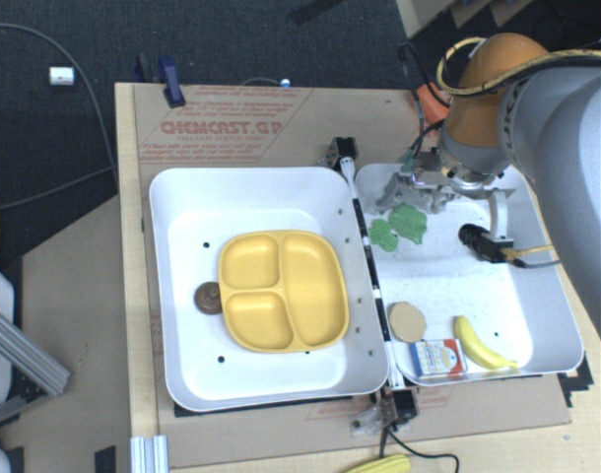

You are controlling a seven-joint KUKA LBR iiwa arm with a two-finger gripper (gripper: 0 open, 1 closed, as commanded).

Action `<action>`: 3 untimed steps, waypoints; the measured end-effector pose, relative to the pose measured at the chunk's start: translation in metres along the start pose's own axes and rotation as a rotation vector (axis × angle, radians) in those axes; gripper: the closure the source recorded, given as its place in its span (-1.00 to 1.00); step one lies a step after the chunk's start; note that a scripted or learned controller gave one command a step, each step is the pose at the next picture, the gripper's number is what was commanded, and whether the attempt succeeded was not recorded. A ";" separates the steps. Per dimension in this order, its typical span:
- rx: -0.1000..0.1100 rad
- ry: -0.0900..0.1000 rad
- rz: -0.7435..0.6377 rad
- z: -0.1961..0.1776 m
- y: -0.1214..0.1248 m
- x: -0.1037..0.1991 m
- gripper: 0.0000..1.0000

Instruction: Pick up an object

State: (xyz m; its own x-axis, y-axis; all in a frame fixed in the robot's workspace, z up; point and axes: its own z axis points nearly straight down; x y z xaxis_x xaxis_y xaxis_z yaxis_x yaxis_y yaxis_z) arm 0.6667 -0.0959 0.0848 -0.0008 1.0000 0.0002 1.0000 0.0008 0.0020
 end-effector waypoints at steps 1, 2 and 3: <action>0.003 0.000 0.001 0.000 -0.007 -0.006 -1.00; 0.000 0.000 0.000 0.000 0.000 0.000 -1.00; 0.004 0.000 0.001 0.000 -0.012 -0.003 -1.00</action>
